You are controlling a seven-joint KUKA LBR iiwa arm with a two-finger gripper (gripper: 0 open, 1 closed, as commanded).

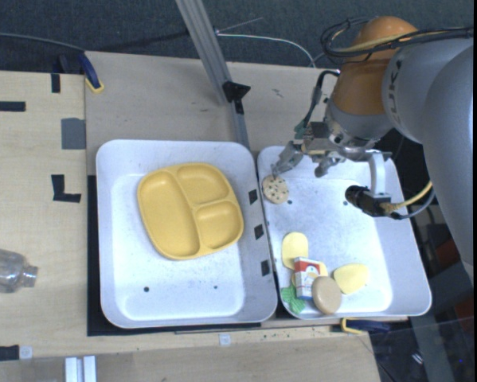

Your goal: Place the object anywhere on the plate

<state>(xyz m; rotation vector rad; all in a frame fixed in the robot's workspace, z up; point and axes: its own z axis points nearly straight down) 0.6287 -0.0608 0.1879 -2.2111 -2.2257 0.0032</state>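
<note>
Claw (303, 161), fingers spread apart, hangs just beside the round cookie (275, 189); yellow plate (191, 209) runs 10-to-4 o'clock.

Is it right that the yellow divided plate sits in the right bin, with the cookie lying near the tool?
Not quite. The camera view shows the yellow divided plate in the left bin, not the right one. The rest holds: the cookie lies in the right bin, close to the tool.
</note>
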